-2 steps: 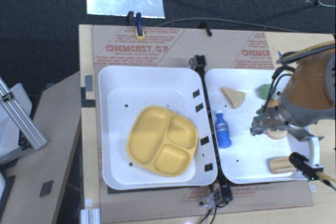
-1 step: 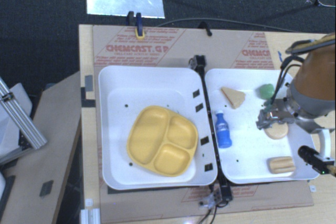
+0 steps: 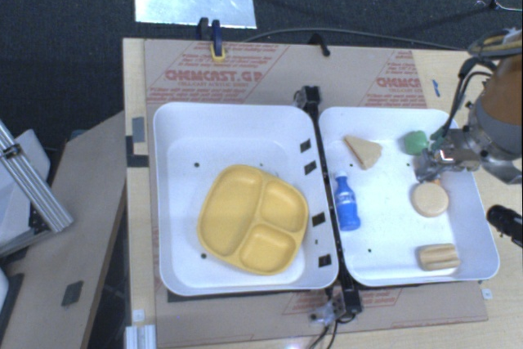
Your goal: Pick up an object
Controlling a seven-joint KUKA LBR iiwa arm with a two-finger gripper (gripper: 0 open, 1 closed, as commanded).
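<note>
1. Two white bins side by side; left bin (image 3: pixel 176 135) holds a yellow tray (image 3: pixel 253 218) with three sections, lying flat near the middle.
2. Right bin (image 3: pixel 384 257) holds the loose pickables: blue bottle (image 3: pixel 346 204) on its side by the divider, tan wedge (image 3: pixel 364 151) toward the back, green ball (image 3: pixel 415 141), round disc (image 3: pixel 430 199), tan block (image 3: pixel 437 256) at the front right.
3. Arm comes in from the right, low over the right bin's far side.
4. Gripper (image 3: pixel 431 167) sits between ball and disc, just above the disc, close to both; contact unclear.
5. Grip state: cannot tell, the tip is blurred and small. Nothing visibly held.
6. Likely target is the disc or the ball, judging by position.
7. Spread-out items leave room to come down on one; the bin wall close by could crowd the approach.
</note>
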